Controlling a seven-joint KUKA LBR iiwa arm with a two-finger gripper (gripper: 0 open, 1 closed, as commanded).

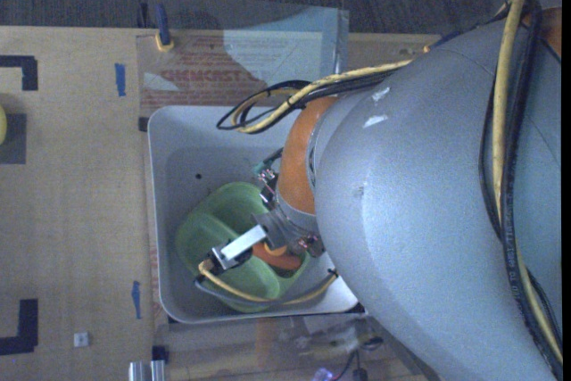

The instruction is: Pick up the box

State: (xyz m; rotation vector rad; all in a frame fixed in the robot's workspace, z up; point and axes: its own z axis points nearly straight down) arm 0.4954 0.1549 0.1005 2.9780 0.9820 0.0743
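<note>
Camera view: the grey arm (428, 192) reaches from the right into the white bin (169, 156) at centre-left, its gripper (287, 236) low over a green bowl-like object (210, 232) in the bin's lower part; we cannot tell whether the jaws are open or closed; an orange shape (272, 252) under the wrist may be the box, though we cannot be sure; we judge the approach made, the grasp and lift not yet done.

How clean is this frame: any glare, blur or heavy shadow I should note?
Camera view: soft throughout; the grey arm looms large and blurred, with bright highlights on its shell; the clear sheet beyond the white bin carries pale glare; the green thing in the bin lies in mild shadow under the wrist.
</note>
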